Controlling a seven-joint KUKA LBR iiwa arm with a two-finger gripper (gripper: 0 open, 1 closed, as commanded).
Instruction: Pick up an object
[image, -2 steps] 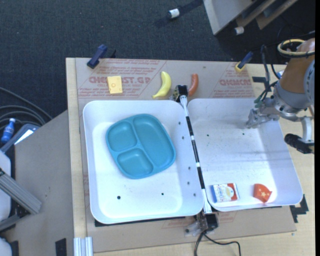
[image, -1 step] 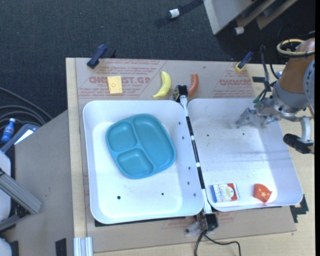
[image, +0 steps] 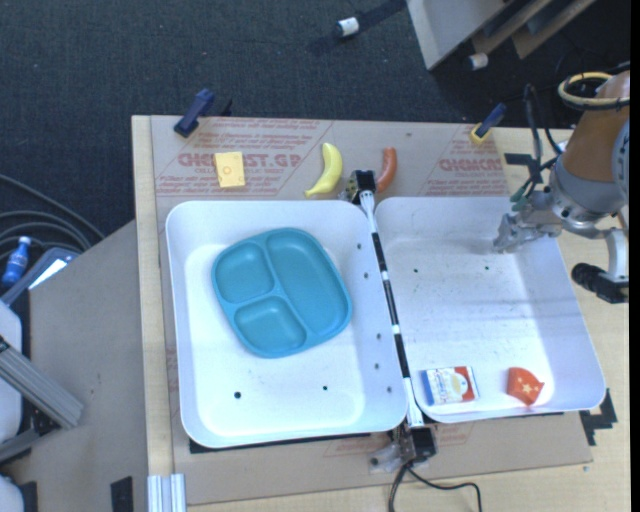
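- The grey arm's two-finger gripper (image: 513, 236) hangs over the far right corner of the right shallow white bin (image: 470, 300); whether it is wide or narrow cannot be told, and nothing shows in its grasp.
- A small red plastic piece (image: 524, 385) lies in that bin's near right corner.
- A small white carton with a red and blue label (image: 447, 386) lies just left of the red piece.
- A blue divided plastic plate (image: 281, 291) rests in the left white bin (image: 200, 400).
- A yellow banana (image: 326, 170) and an orange sausage-shaped toy (image: 386, 168) lie on the bench beyond the two bins.
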